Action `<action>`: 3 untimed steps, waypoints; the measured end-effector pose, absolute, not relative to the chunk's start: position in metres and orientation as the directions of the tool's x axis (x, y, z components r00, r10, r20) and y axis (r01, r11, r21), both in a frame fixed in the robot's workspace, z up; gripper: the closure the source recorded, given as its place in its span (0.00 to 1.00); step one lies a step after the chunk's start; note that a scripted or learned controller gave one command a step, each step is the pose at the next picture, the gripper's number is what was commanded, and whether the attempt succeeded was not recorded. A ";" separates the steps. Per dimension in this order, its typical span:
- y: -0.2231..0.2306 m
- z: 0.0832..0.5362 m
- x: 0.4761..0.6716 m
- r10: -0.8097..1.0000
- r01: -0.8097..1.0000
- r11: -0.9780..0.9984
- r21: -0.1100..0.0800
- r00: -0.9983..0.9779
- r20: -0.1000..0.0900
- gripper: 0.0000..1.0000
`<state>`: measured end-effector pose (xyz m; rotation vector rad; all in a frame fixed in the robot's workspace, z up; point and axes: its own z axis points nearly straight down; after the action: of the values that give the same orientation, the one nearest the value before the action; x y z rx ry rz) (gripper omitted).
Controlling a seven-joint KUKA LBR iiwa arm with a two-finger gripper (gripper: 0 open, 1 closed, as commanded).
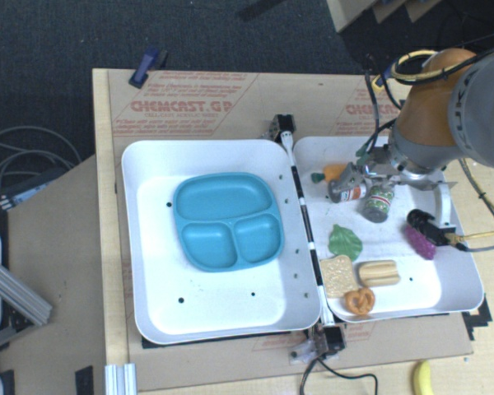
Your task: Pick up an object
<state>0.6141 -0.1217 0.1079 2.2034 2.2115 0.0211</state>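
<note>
Grey metal, my gripper (pixel 364 189) hovers low in the right white bin (pixel 453 290); how far it is open I cannot tell. A green-labelled can (pixel 379 204) lies just beside it.

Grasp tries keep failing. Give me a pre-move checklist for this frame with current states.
1. End effector over right bin: ok.
2. Something clamped in it: cannot tell; a can and small bottle sit right under it.
3. Toy food reachable: ok; green leaf, bread slice, bun, pretzel lie apart from the arm.
4. Purple eggplant by a black cable end: not ok, snag risk.
5. Left bin's blue divided plate out of the way: ok.
</note>
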 end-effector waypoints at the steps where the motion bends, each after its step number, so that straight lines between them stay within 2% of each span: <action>1: -0.136 0.092 0.619 1.000 1.000 0.002 0.007 -0.002 -0.001 0.00; 2: -0.161 0.084 0.649 1.000 1.000 0.001 -0.004 -0.001 0.000 0.00; 3: -0.161 0.096 0.650 1.000 1.000 0.002 -0.004 -0.002 0.000 1.00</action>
<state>0.6498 -0.1611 0.0960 2.2214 2.2259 -0.0047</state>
